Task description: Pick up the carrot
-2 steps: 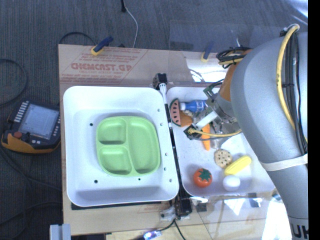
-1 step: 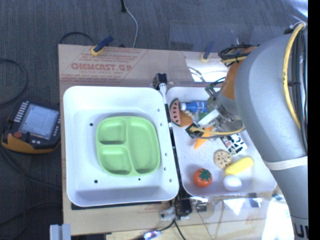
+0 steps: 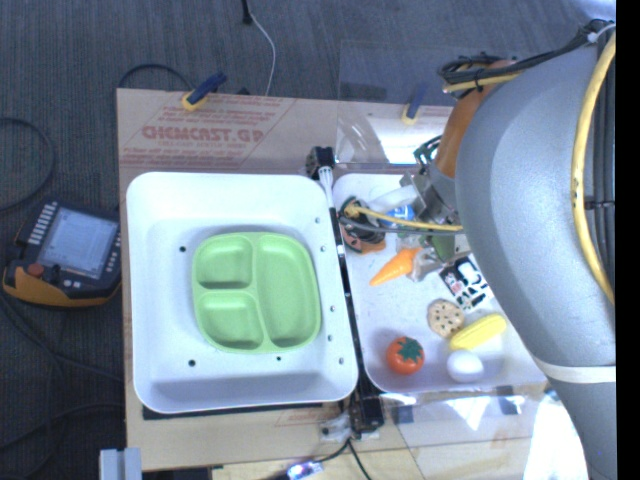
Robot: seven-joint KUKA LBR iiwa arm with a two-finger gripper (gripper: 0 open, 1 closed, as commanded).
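Orange carrot [image 3: 396, 266] sits in the upper-middle of the right bin [image 3: 385, 313], near the wall shared with the left bin [image 3: 150, 268].

Looks like a toy: likely light, rigid and smooth-skinned, so it's not fragile but it is slippery. The taper is the risk, since a pinch near the tip would probably squirt it out. Best hold is across the thick half, closing square to the long axis.

Long axis runs diagonally. The narrow tip points lower-left toward the bin divider; the fat end is upper-right, tucked under the wrist.

Gripper [image 3: 428, 246] is right at the fat end, touching or just above it; can't resolve which. The arm body covers most of it from this angle, so can't tell whether it's open or closed, or whether it has the carrot at all. Treat the grasp as unconfirmed.

Clutter: cookie [image 3: 442, 316], tomato [image 3: 405, 355], white egg [image 3: 464, 365] and a yellow piece [image 3: 478, 330] lie lower in the same bin, apart from the carrot. They shouldn't interfere with a straight lift. The green divided plate [image 3: 257, 290] in the left bin is irrelevant here.
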